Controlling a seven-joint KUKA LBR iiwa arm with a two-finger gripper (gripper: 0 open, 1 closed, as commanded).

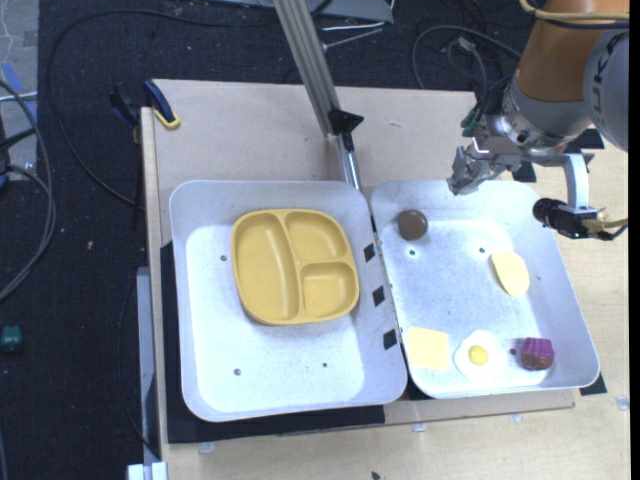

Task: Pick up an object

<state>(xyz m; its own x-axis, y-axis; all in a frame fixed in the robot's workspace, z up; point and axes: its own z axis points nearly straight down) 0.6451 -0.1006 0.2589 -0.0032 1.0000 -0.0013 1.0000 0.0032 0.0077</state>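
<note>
In the right bin (pixel 560 298) lie several small items: a brown round piece (pixel 412 225) at the far left corner, a pale yellow oval piece (pixel 511 273) at the right, a yellow square slice (pixel 429 348) near the front, a fried egg (pixel 479 356) beside it, and a purple piece (pixel 536 353) at the front right. My gripper (pixel 466 175) hangs above the bin's far edge, to the right of the brown piece and higher than it. Nothing shows between its fingers.
The left bin (pixel 200 368) holds a yellow divided plate (pixel 295 266). A slanted metal pole (pixel 312 58) comes down to the gap between the bins at the back. Cables lie on the dark floor beyond the bench.
</note>
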